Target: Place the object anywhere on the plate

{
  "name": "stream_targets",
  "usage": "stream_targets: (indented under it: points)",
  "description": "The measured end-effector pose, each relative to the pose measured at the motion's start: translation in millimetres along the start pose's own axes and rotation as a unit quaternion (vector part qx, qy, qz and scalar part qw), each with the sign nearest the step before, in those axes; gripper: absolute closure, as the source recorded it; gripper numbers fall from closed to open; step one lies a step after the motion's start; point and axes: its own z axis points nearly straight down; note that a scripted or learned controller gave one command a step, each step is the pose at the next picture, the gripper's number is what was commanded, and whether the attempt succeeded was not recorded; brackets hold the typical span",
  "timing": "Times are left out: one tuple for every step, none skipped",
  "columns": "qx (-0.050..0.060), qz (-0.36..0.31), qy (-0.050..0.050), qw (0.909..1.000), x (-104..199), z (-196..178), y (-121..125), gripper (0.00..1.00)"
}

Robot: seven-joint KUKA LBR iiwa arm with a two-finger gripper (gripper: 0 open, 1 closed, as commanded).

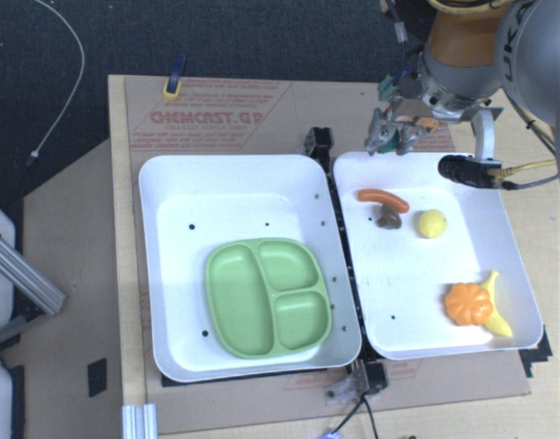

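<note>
Gripper (393, 138) on the grey arm hung at the upper right of the frame, and whether it was open or closed was unclear. Just below it lay the long orange sausage (382, 198), stretched left to right, far from the green divided plate (267, 296) at lower left.

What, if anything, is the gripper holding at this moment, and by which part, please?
Nothing: the gripper hangs over the right bin's far edge with nothing between its fingers, apart from the sausage below it.
</note>
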Motion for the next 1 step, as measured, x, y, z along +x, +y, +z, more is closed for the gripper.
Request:
stream_targets:
  points:
    - [-0.001,0.0,0.0,1.0,48.9,-1.2,6.9,1.0]
